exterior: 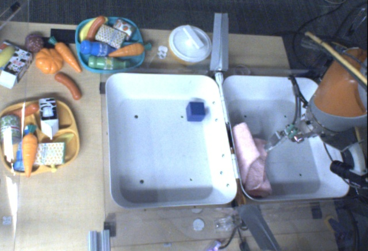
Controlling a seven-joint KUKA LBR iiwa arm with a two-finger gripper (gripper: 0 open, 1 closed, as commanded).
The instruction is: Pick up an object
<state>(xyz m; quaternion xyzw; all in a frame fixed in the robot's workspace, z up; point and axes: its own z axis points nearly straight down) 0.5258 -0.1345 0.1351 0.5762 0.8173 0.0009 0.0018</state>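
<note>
A small blue cube lies in the left bin, toward its upper right. A pink cloth lies crumpled along the left wall of the right bin. My gripper hangs low inside the right bin, reaching in from the right, with its tip right at the upper right edge of the pink cloth. The arm's orange band sits above the bin's right side and hides part of it. Nothing is visibly held.
A metal divider post stands behind the two bins. A white lidded bowl sits behind the left bin. Toy food fills a blue bowl and a yellow tray on the wooden bench at left. Cables run at right.
</note>
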